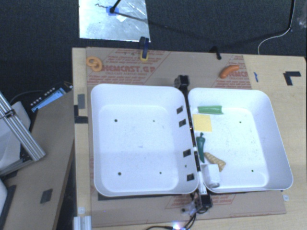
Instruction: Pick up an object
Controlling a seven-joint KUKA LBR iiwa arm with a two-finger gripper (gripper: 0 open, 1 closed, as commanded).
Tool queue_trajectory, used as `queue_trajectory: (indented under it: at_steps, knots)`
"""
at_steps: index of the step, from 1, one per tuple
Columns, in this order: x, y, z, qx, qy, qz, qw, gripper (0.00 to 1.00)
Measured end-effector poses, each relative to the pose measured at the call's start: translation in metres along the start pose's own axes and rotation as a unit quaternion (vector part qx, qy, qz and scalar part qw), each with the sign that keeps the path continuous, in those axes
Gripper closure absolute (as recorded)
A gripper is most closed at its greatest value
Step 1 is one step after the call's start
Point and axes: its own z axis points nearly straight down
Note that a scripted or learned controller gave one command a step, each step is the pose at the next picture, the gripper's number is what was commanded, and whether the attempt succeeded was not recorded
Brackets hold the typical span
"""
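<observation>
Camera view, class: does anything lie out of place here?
Yes. Two toy foods lie outside the bins on the cardboard: a ring-shaped pastry at its top-left corner and a sausage above the right bin, where the others cluster.

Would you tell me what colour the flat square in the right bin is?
Yellow; the flat square shows clearly in the camera view.

- Two bins sit side by side, the left bin [98, 143] touching the right bin [277, 143].
- In the right bin, along its left wall from back to front: bar [210, 109], square block [202, 123], pepper [200, 146], cone [217, 163], cup [211, 175].
- Behind the bins on the bench: ring [94, 63] at left, sausage [229, 71] at right.
</observation>
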Motion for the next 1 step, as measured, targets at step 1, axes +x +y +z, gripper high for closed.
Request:
queue_trajectory:
  at_steps: [1]
  knots:
    - [-0.0353,-0.0276,-0.0006,0.002,0.0,0.004,1.0,1.0]
